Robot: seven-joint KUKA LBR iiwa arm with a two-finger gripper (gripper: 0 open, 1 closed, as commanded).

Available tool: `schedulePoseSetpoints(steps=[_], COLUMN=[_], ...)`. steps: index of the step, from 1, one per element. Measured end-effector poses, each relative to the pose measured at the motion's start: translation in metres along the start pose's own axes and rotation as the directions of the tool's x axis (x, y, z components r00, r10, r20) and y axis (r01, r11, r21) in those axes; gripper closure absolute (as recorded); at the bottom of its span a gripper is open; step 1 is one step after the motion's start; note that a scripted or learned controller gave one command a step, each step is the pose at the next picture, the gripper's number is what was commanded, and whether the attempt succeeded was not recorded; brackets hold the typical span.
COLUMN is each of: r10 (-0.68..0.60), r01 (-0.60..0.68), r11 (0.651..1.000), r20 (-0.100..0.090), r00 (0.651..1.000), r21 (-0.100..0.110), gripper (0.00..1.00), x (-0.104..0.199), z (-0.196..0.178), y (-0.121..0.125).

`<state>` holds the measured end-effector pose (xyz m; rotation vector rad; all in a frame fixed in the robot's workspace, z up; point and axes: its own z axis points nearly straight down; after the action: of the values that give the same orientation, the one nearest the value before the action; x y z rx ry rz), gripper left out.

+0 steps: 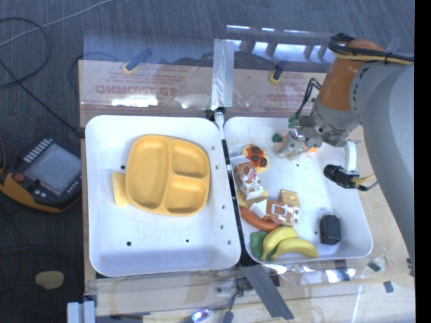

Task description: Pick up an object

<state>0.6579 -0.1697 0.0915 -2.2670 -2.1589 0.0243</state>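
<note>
From the camera view we logged the left bin (101,247) holding a smooth yellow divided tray (167,173). Right bin (360,237): bananas (288,242), black block (330,229), toy foods. Gripper (294,145) far in it; finger state unclear.

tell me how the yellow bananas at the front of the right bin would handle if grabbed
The bananas look like smooth, curved toy plastic, so probably light and stiff, but apt to slip or pivot between fingers. They lie against the green piece, which may get nudged too.
</note>
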Motion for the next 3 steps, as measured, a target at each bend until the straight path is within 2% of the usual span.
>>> schedulePoseSetpoints(steps=[1, 2, 3], r10=[0.000, -0.001, -0.001], r01=[0.000, 0.001, 0.001], r11=[1.000, 1.000, 1.000], r20=[0.003, 0.005, 0.006], r00=[1.000, 1.000, 1.000], r21=[-0.007, 0.003, 0.003], gripper=[0.00, 1.00, 0.00], x=[-0.0009, -0.0012, -0.0013], z=[-0.0015, -0.0061, -0.0062], y=[0.0015, -0.0002, -0.0001])
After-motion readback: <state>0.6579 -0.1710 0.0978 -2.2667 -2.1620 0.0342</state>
